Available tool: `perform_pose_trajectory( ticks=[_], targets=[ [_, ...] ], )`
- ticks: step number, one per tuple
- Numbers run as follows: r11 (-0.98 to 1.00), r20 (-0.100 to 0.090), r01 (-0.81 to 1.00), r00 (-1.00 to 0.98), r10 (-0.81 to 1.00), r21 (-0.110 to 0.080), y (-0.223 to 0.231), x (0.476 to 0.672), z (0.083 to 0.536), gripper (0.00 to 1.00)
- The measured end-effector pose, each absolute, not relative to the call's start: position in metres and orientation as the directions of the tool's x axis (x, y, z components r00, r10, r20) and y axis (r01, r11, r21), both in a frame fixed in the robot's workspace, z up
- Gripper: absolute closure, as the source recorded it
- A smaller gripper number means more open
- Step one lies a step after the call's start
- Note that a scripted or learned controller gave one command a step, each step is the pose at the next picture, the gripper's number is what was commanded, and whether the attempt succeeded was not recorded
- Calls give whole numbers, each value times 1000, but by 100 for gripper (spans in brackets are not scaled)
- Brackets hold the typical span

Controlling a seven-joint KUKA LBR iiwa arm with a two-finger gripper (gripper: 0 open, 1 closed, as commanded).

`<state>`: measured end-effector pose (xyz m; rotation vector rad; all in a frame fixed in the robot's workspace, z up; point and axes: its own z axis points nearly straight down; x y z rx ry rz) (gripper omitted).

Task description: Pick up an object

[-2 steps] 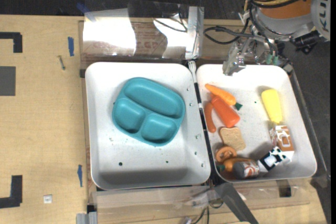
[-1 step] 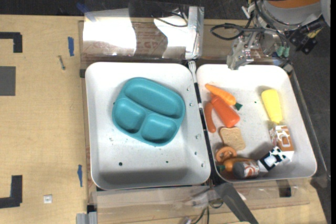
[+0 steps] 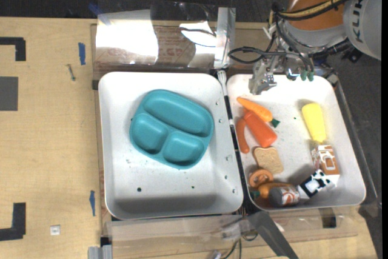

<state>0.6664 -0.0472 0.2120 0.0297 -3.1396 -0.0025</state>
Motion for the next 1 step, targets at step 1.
perform_pose_trajectory(
  ticks=[1],
  targets=[
    [1000, -17, -19, -1000, -19, 1, -47, 670, 230, 100]
  ],
)
